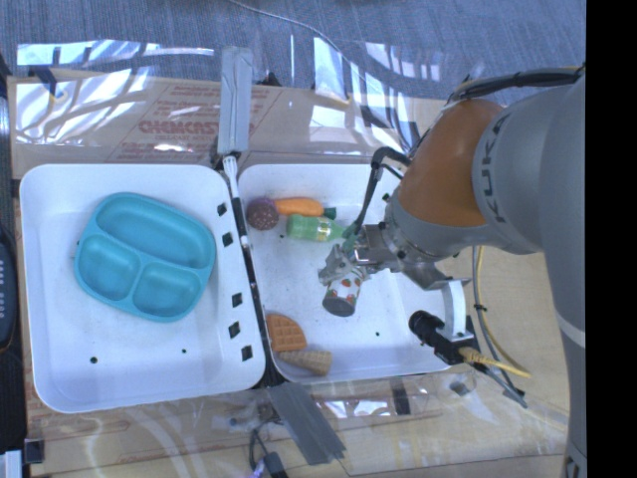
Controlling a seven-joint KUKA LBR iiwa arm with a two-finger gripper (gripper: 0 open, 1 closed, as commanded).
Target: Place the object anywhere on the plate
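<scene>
The blue divided plate [144,255] lies in the left bin [50,366]. My gripper [341,270] hangs over the middle of the right bin [393,361]. Its fingers are closed on the upper end of a small white can with red marks [342,294]. The can tilts, with its dark end pointing down and to the left. The plate is well to the left of the gripper, across the wall between the bins.
In the right bin a dark red ball [263,213], an orange carrot [299,207] and a green bottle [315,229] lie near the back. A waffle [286,332] and a tan cone [307,360] sit at the front left corner.
</scene>
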